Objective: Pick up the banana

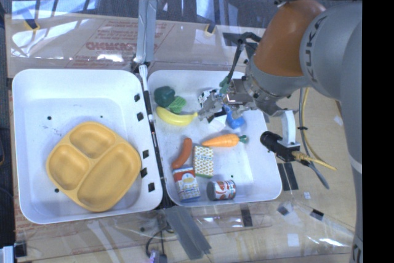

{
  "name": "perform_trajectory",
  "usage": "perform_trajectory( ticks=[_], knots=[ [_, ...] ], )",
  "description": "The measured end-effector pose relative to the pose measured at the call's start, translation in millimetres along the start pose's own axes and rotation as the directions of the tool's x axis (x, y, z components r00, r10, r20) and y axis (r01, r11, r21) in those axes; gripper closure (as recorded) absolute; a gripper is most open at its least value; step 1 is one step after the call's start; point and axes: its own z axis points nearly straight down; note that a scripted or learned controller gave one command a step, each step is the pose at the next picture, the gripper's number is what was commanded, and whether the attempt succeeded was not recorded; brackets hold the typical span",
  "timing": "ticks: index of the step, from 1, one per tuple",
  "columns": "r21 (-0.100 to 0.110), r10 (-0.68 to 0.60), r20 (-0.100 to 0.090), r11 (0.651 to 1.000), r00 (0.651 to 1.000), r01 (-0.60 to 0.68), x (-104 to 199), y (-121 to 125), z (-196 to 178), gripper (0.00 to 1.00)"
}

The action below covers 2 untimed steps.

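The yellow banana (175, 116) lies in the right bin (261, 188) near its left wall, just below a dark green vegetable (166, 97). My gripper (211, 106) hangs over the same bin, a short way to the right of the banana's tip, with nothing visibly between its fingers. The arm's grey wrist and orange band (283, 40) reach in from the right above it.
The right bin also holds a carrot (221, 141), a blue object (234, 120) under the gripper, a sausage (182, 153), a patterned box (203, 161), a carton (187, 184) and a can (221, 190). A yellow divided plate (92, 164) sits in the left bin (37, 89).
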Motion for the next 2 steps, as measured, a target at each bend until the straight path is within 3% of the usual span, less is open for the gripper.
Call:
perform_trajectory(
  ticks=[1,2],
  knots=[
    [-0.001,0.135,0.002,0.991,0.991,-0.135,79.4,62.3,39.7,0.0],
    [-0.001,-0.094,0.0,0.996,0.996,0.094,22.4,32.2,80.5,0.0]
  ],
)
